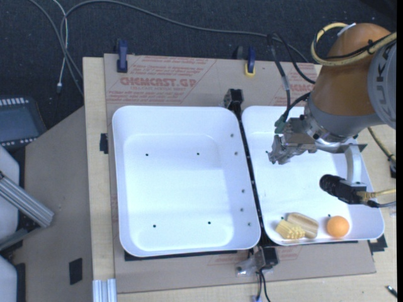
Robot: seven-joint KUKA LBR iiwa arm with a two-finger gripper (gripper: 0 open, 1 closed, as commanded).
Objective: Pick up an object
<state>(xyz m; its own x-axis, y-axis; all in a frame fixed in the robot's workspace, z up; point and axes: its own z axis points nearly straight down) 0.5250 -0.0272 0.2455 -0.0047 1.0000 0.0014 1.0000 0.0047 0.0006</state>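
Gripper (278,155) hangs over the right bin (296,190), in the part nearest the wall it shares with the left bin (176,168). From this slant we cannot tell whether it is spread or pressed together. It tilts down and toward the view's left. Behind it the arm (352,61) comes in from the right, with the grey wrist low and the orange band above it.

Three loose things lie in the right bin, all along its near wall at the bottom of the view and well apart from the gripper.
- Corn (289,231): yellow and knobbly. It is the closest of the three to the gripper, lying below it in the view and a little to the right, close against the near wall.
- Roll (303,221): pale tan and oblong. It lies lengthwise, touching the corn on the corn's far-right side.
- Ball (338,226): orange and round. It sits right of the roll with a gap between them, toward the bin's near-right corner, and is the farthest from the gripper.

Bare white floor separates the gripper from all three.

Both bins sit side by side on a brown board (164,80) with red print. Two blue clamps (121,47) stand at the board's far edge, and a black clip (234,97) sits where the bins meet at the far side. Thin cables (63,17) trail over the dark floor beyond the board.
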